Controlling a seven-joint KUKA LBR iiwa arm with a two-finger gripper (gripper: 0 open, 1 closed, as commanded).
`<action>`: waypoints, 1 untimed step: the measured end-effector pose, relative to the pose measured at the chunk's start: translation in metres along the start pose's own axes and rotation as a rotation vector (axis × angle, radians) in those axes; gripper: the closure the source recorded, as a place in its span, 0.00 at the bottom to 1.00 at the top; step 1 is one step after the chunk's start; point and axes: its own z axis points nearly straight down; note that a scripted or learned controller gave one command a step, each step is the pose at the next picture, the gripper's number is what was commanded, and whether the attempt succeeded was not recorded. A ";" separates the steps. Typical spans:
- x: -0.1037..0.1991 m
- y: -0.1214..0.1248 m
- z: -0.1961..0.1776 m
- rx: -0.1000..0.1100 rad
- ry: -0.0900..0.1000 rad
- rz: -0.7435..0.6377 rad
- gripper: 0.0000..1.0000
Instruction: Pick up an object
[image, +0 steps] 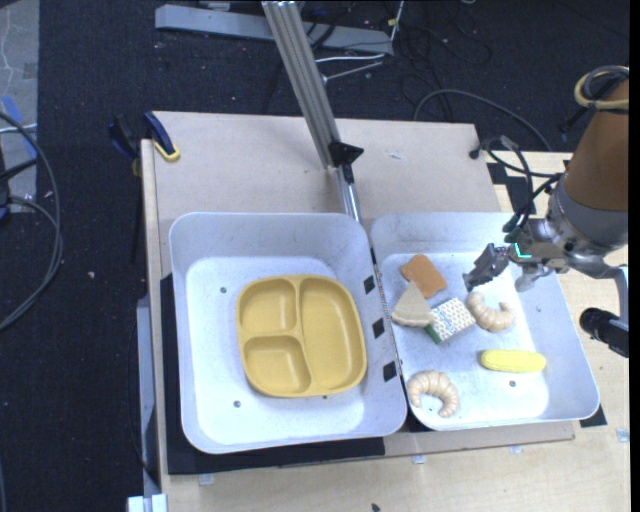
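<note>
Gripper (487, 270): positioned over the right bin (570, 395), near its back half; finger state cannot be determined. Directly below and beside it lies a croissant (493, 312). A second croissant (435, 390) lies near the front rim. The yellow corn piece (512, 361) has open floor around it. The left bin (195, 330) holds a yellow divided plate (300, 335).

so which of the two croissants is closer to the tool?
The upper croissant, right of the green-white box and just below the tool. The other croissant lies by the right bin's front edge, farther off.
</note>
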 end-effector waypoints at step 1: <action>0.000 0.000 0.000 -0.001 0.000 0.000 0.00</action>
